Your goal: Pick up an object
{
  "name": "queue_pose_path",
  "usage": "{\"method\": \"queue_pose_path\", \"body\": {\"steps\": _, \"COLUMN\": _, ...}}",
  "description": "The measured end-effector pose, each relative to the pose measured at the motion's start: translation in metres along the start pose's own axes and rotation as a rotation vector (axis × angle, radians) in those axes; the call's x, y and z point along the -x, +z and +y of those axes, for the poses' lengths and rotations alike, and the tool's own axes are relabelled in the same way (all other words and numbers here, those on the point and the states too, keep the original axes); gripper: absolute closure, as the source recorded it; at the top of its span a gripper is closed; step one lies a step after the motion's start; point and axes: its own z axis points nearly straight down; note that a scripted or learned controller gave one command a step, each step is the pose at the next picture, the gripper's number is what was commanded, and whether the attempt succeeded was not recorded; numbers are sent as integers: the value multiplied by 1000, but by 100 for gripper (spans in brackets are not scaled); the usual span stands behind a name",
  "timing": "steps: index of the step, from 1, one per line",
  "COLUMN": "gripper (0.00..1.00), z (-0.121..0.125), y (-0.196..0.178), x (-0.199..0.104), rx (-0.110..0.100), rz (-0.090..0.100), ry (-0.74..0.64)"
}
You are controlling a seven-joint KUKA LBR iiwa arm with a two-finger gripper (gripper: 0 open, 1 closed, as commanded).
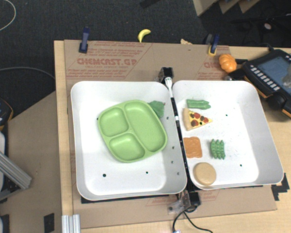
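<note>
White plastic is making up both shallow bins, which are sitting side by side, touching along their inner rims, on a brown cardboard sheet [111,62] covering the worktop. The left bin [87,174] is carrying a light green divided plate [132,130] with three compartments, lying flat and slightly turned. A small darker green piece [158,108] is peeking out from behind the plate's upper right edge, touching it (what it is, I cannot tell).

The right bin [252,130] is holding the small things open to picking, all gathered towards its left side. A green bean pod [198,104] is lying at the top, with a toy pizza slice [197,119] just below it. Further down, an orange-brown square slab [192,147] is resting near the bin's left wall, a ridged green piece [217,149] is lying just beside it, and a round tan disc [204,174] is sitting at the lower rim. None of them is overlapping another, though the slab and disc are crowding the wall.

How the pincer is standing, apart or together, I cannot tell.

Around the bins, two blue clamps [84,40] are gripping the cardboard's far edge, a toy banana [144,34] is lying beyond it, an orange toy [227,62] is sitting at the upper right, and a dark handheld control unit [271,74] is lying just beside that.
</note>
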Motion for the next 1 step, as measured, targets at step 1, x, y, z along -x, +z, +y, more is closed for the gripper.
{"method": "queue_pose_path", "body": {"steps": 1, "gripper": 100, "z": 1, "y": -11, "x": 0, "rx": 4, "rz": -2, "ry": 0}}
